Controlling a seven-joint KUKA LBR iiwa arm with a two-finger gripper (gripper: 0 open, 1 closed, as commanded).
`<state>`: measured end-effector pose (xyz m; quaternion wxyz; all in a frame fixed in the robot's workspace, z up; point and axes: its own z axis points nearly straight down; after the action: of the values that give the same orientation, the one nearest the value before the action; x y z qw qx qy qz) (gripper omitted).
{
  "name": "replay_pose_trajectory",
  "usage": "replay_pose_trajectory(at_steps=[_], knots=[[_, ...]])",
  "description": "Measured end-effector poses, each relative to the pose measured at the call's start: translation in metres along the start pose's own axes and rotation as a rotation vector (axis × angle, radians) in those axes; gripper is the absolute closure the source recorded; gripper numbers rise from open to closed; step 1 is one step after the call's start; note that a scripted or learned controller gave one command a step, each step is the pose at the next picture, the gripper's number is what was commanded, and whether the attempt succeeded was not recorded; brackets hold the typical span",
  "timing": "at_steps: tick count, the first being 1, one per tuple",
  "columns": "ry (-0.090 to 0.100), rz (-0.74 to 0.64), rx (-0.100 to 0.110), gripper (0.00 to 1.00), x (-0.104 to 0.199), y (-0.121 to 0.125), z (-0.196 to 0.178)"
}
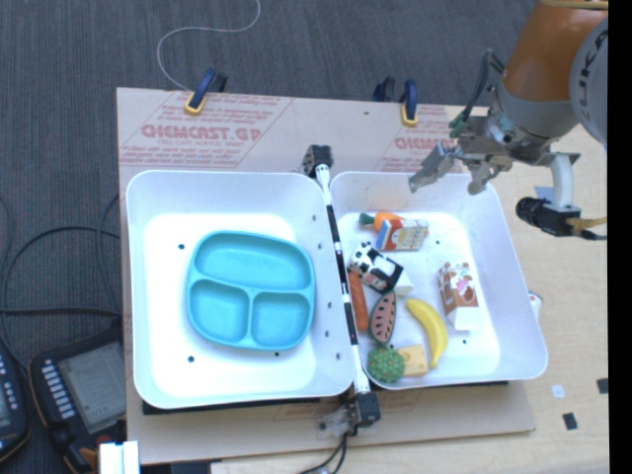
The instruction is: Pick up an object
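Gripper (456, 174) hanging over the far rim of the right bin (513, 265), fingers spread apart, nothing between them. So we're at the very start: the approach, no pick made yet. Everything worth grabbing sits below in that bin: a small carton (399, 233) nearest the fingers, a black-and-white toy (373, 265) just beside it, a wrapped snack (458, 292) toward the right wall, a banana (432, 330) near the front, with a watermelon slice (384, 318) and a green broccoli piece (386, 364) crowded by the divider.

My guess, the next move means travelling in over one piece and dropping straight down; the banana or the snack have the most free room around them, the cluster by the divider looks awkward.

Left bin (148, 265) carries a blue divided plate (252, 290). Both bins rest on a clamped board (197, 131), cables trailing over dark carpet (59, 87).
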<state>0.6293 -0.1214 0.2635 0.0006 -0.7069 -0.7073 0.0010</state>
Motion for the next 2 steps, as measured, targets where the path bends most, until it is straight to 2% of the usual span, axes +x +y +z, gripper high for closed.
replay_pose_trajectory(at_steps=[1,2], knots=[[0.0,0.0,-0.002,0.0,-0.0042,0.0098,0.1561],[0.0,0.0,0.001,1.0,-0.0041,0.0095,0.1477]])
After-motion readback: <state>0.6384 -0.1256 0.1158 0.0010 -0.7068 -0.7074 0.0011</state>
